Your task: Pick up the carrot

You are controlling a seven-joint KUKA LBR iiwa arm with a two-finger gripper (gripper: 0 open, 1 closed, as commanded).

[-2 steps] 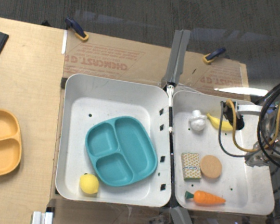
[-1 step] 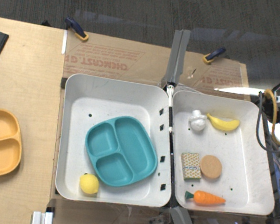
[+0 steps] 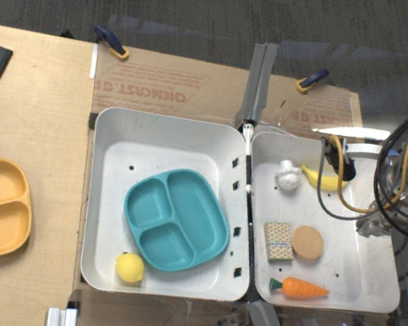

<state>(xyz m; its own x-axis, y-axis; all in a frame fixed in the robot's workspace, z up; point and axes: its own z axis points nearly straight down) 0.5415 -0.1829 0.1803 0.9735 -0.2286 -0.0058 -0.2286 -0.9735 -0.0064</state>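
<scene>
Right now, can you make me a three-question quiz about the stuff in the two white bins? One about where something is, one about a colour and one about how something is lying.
1. Where is the carrot?
A. On the teal plate
B. In the right bin, near its front edge
C. Outside both bins

2. What colour is the ball in the left bin?
A. Yellow
B. Red
C. Blue

3. How does the carrot lie?
A. Standing upright
B. Flat on the bin floor
C. Propped on the banana

Answers: 1 B, it sits low in the right bin. 2 A, the ball beside the teal plate is yellow. 3 B, it lies flat on its side.
</scene>
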